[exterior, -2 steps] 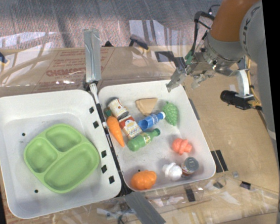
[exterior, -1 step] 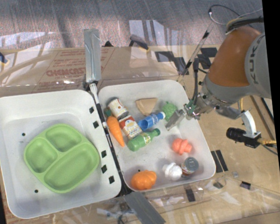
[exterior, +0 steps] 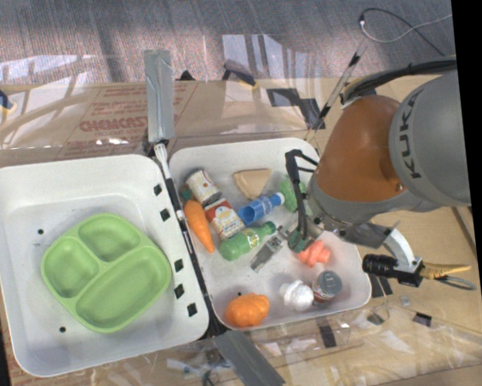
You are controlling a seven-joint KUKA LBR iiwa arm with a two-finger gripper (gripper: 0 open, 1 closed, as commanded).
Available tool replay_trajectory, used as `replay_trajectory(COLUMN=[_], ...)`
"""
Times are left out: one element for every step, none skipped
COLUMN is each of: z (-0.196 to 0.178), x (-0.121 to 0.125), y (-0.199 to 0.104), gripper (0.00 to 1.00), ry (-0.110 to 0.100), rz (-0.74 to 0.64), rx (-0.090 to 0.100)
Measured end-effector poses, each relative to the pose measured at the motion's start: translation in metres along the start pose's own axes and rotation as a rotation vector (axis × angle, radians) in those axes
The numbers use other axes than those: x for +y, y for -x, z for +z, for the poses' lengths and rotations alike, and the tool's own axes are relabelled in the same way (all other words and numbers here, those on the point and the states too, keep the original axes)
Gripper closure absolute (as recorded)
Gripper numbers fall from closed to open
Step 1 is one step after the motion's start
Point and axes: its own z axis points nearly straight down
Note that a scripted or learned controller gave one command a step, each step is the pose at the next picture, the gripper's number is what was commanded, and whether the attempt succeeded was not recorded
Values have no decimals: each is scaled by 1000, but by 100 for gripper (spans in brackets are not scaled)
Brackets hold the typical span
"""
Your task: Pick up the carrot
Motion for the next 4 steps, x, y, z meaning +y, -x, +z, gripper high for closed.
replay_trajectory(z=[81,-84,58,-67], x=[1,-8,-1,62], y=[-38,-24,-39,-135], gripper=[0,0,0,0], ry=[3,5,-1,5], rz=[-118,300,34,213], rx=[-3,-7,1,-3])
